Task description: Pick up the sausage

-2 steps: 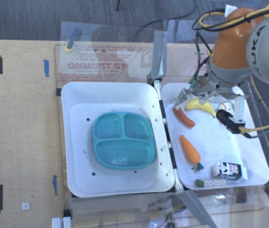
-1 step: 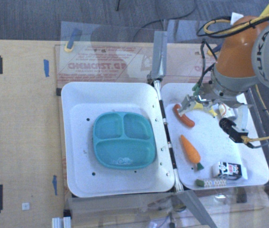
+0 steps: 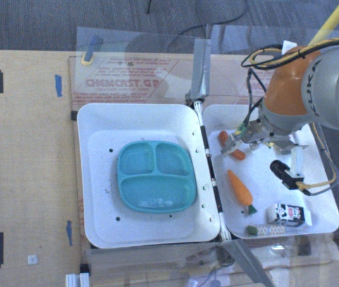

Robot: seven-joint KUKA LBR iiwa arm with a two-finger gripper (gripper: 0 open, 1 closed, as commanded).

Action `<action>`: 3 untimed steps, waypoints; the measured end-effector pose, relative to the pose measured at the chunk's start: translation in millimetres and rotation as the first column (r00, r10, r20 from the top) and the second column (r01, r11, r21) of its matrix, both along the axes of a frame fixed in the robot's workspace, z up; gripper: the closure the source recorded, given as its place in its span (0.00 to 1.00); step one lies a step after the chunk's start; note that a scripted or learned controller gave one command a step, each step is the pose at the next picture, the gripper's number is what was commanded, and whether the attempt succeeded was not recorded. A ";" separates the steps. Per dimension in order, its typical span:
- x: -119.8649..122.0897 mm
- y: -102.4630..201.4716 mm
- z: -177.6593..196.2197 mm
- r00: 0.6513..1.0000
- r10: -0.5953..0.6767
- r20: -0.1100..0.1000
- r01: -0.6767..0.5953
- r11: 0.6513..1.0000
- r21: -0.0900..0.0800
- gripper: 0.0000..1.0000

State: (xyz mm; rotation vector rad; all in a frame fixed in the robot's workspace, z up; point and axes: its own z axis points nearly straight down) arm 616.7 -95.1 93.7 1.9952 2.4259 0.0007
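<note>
White bins sit side by side. Left bin [image 3: 91, 178] holds a teal tray [image 3: 156, 176]. Right bin [image 3: 324, 214] holds a carrot [image 3: 240, 188], and the sausage [image 3: 223, 138] beside the gripper [image 3: 239, 142]; its grip is hidden.

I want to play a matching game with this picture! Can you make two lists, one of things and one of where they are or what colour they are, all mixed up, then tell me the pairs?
Things:
1. divided plate
2. carrot
3. sausage
4. small carton

Clues:
A. black and white, near the right bin's front corner
B. turquoise, in the middle of the left bin
C. reddish, at the right bin's left side, beside the gripper
D. orange with a green end, lying in the middle of the right bin

Pairs: 1-B, 2-D, 3-C, 4-A
</note>
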 end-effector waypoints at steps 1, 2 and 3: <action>-18.6 -37.9 -5.3 0.999 0.039 0.007 -0.039 0.999 0.001 0.00; -17.1 -40.9 5.4 0.999 0.034 0.013 -0.034 0.999 -0.001 1.00; -17.2 -40.8 5.4 0.999 0.034 0.012 -0.034 0.999 -0.001 0.00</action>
